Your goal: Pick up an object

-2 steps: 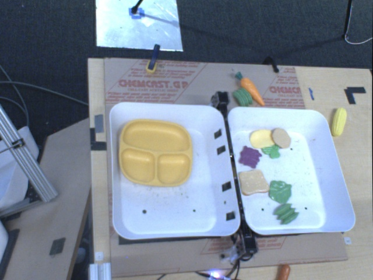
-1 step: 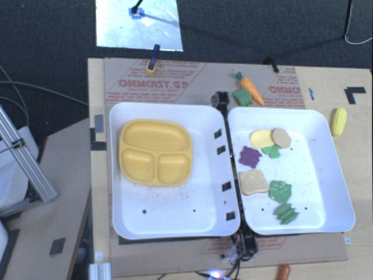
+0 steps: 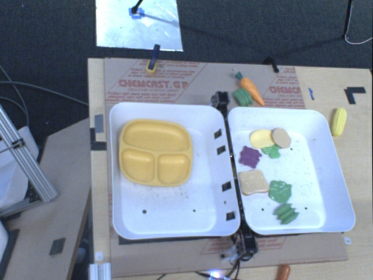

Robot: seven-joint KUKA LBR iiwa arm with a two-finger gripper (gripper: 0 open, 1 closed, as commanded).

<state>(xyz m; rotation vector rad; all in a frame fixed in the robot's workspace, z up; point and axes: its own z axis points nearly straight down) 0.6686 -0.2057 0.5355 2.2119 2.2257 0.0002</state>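
claw: cannot tell its state | bench [image 3: 99, 214]: 2 white bins [image 3: 204, 214] | floor [image 3: 46, 28]: dark carpet

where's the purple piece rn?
The purple piece lies in the right bin, near its left wall, just above the toast slice and below-left of the yellow round piece.

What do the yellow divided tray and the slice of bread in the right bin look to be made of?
Yellow divided tray: probably moulded plastic, with a smooth matte surface, one even colour and rounded compartment walls. Slice of bread: likely a plastic or rubber toy, flat tan with a pale rim and no crumb texture; the view is too coarse to be sure.
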